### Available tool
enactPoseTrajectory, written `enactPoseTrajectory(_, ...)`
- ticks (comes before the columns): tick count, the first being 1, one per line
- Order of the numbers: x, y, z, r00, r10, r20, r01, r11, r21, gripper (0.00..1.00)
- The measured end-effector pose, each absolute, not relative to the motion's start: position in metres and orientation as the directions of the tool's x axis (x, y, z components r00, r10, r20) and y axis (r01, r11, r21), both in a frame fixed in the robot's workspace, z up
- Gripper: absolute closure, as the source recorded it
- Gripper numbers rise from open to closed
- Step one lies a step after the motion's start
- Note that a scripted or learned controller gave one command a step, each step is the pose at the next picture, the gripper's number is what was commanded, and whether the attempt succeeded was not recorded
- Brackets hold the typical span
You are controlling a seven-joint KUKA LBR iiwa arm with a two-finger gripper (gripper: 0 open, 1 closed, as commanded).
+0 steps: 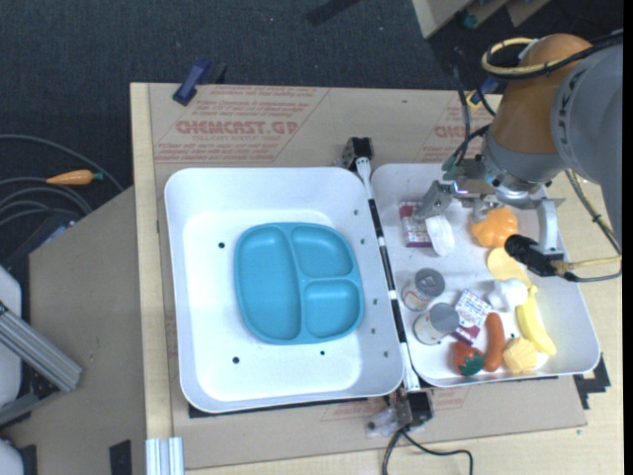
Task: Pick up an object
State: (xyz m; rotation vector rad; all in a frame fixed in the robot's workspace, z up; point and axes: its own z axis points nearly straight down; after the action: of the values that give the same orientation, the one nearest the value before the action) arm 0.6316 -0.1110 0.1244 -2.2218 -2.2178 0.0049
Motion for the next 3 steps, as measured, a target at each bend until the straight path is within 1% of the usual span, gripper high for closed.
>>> enactPoseTrajectory(1,0.669,-0.103,0.089,-0.001,1.000,0.000,1.000,0.001,0.006,0.00)
enactPoseTrajectory(2,0.670,-0.102,0.100,-0.002,1.000,0.000,1.000,0.002,0.011,1.00)
enactPoseTrajectory(3,0.670,-0.102,0.100,-0.002,1.000,0.000,1.000,0.002,0.010,0.00)
